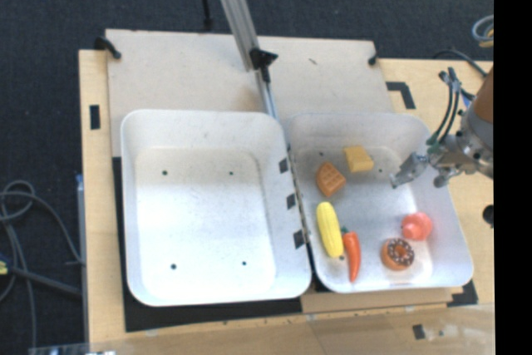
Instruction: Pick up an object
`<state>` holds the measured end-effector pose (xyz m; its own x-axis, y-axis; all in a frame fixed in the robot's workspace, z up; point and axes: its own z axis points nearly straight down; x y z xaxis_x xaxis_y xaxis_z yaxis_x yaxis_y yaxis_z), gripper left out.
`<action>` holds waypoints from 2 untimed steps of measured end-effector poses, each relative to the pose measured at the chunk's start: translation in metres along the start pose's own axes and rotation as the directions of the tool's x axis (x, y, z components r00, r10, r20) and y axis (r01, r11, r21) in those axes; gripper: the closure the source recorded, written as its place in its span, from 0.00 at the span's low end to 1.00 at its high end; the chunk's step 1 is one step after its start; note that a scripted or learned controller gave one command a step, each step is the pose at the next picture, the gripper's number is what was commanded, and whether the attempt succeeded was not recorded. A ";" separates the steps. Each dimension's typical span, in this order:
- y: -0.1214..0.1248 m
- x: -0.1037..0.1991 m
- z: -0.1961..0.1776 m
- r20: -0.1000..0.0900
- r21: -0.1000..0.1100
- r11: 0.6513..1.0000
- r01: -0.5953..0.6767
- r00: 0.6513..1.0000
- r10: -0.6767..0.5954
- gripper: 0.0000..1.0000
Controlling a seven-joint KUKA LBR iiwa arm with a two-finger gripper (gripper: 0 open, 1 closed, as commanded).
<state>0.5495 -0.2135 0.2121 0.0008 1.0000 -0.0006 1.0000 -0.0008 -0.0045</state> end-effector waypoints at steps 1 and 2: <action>-0.006 -0.005 0.045 0.001 -0.001 1.000 0.000 1.000 0.000 0.00; -0.008 0.000 0.106 -0.001 0.000 1.000 -0.001 1.000 0.001 0.00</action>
<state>0.5413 -0.2131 0.1062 0.0021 1.0000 0.0000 1.0000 -0.0021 -0.0046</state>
